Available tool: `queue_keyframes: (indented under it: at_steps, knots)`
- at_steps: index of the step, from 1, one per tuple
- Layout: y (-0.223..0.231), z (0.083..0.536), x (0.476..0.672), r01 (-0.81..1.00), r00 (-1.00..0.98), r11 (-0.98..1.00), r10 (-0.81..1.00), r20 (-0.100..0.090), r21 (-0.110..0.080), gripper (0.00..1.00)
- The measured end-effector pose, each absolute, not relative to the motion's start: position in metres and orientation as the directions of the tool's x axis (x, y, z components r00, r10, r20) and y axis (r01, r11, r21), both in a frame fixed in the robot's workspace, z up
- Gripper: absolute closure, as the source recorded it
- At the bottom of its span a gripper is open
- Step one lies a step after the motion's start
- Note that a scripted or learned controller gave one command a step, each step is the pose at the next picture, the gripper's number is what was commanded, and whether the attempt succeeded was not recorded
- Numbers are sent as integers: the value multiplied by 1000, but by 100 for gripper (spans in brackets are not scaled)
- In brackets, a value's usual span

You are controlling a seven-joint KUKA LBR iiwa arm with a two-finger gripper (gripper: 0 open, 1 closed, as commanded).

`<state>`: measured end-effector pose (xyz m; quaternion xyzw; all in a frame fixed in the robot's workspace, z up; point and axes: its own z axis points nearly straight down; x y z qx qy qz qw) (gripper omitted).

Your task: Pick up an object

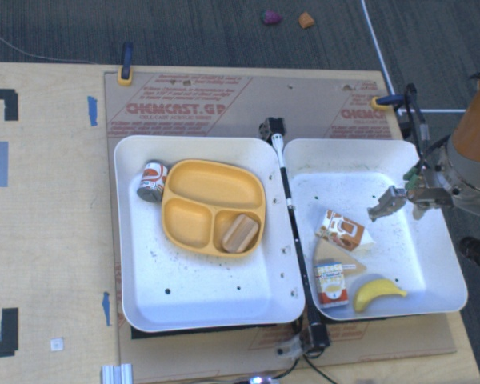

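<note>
Two white bins on a cardboard-covered bench. Left bin point(136, 286): a yellow tray point(210, 184) with a tan block point(240, 233) in its lower right compartment; a can point(152, 181) on its side touches the tray's left edge. Right bin point(440, 286): a carton point(341, 230), long axis running upper left to lower right; a cheese wedge point(336, 254) just below it; a small box point(332, 284) upright in view; a banana point(378, 291), long axis near horizontal, right end raised. Gripper point(386, 206) hovers over the bin's upper right, fingers pointing left, apart from the carton, holding nothing; jaw opening cannot be told.
</note>
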<state>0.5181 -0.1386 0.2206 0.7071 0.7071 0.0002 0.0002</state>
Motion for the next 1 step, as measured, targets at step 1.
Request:
queue_keyframes:
  at_steps: [1]
  knots:
    - [-145,96,484,1000,1,-1,1000,-2,7,0]
